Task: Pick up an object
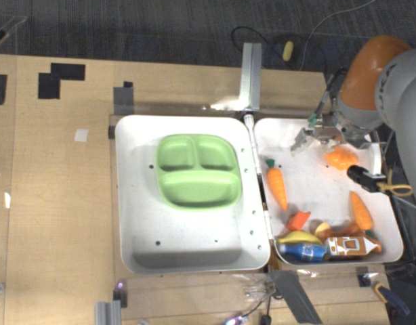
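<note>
My gripper (315,135) hangs over the back part of the right bin (309,188), reaching in from the right. Just to its right and a little nearer lies an orange round fruit (340,158), apart from the gripper as far as I can see. A carrot (278,187) with a green top lies along the bin's left wall. A second carrot (361,210) rests near the right wall. At the front of the bin are a small red-orange pepper (298,220), a yellow banana (299,237), a blue item (304,252) and a brown carton (350,247).
The left bin (137,202) holds a green divided plate (198,170). A metal post (251,76) stands behind the wall between the two bins. The right bin's middle floor is bare white.
</note>
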Action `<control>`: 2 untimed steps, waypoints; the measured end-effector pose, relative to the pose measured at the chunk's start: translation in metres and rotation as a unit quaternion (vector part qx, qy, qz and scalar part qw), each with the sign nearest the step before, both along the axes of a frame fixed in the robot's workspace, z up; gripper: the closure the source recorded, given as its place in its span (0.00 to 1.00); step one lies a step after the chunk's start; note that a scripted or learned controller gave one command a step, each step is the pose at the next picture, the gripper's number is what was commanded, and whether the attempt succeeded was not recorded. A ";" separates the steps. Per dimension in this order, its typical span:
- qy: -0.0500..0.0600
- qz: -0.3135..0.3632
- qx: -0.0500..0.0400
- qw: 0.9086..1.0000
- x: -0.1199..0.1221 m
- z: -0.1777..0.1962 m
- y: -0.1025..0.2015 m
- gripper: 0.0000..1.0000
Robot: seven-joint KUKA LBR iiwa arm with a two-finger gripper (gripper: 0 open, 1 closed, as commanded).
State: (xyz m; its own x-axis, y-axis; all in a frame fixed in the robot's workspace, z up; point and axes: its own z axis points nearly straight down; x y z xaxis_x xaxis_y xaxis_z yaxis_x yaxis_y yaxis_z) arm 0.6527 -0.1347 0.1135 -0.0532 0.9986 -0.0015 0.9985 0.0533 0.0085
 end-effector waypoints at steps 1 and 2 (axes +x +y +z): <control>0.000 -0.022 0.000 1.000 0.018 -0.007 -0.066 0.00; 0.000 -0.044 0.001 0.999 -0.042 -0.025 -0.069 0.00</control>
